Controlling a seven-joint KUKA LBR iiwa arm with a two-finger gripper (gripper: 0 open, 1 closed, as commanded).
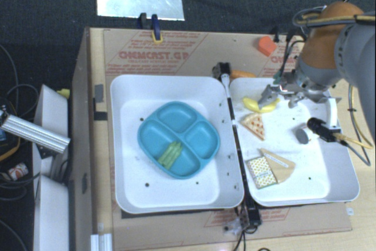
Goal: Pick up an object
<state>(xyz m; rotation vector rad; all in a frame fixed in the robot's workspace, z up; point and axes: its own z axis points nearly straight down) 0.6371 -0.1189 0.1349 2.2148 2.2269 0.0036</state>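
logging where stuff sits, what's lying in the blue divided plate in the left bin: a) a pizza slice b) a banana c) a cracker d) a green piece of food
d: a green piece of food lies in one compartment of the blue plate; the banana, pizza slice and cracker are all in the right bin.

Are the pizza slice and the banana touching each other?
Apart. The camera view shows white bin floor between the banana and the pizza slice below it.
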